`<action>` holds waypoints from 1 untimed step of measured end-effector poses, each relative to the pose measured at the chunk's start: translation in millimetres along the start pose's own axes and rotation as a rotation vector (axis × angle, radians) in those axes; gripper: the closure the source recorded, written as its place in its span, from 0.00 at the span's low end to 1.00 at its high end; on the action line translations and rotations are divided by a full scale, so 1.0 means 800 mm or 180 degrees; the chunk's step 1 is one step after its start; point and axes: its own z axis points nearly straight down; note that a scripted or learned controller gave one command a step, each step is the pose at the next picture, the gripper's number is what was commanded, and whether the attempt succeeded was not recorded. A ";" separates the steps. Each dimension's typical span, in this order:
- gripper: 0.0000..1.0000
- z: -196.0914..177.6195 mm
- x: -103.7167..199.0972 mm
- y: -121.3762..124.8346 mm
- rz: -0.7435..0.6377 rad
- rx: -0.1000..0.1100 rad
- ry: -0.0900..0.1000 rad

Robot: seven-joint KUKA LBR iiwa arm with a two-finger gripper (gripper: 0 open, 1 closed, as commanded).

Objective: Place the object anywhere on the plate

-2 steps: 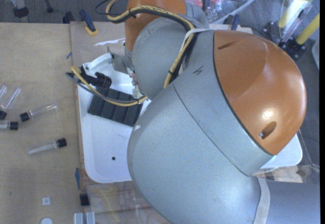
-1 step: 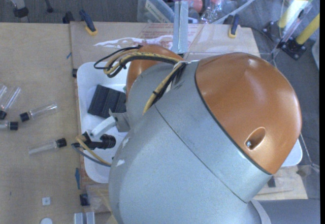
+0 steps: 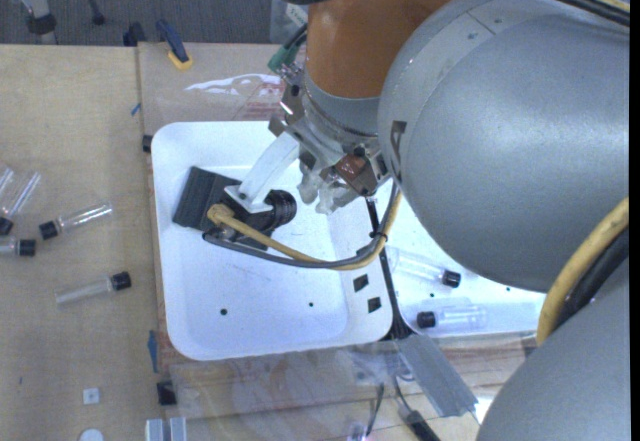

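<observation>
Tubes of clear plastic with black caps lie on their sides in the right bin [image 3: 495, 297], close under the grey arm: the upper tube [image 3: 428, 272] has its cap to the right, the lower tube [image 3: 455, 314] its cap to the left. The pincer [image 3: 335, 191] hangs over the left bin [image 3: 260, 309]; whether it is spread or pressed together cannot be told. Similar loose tubes [image 3: 85, 218] lie on the table [image 3: 60, 129].
</observation>
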 end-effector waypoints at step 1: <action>1.00 0.222 -0.018 -0.011 0.0673 0.0006 -0.0007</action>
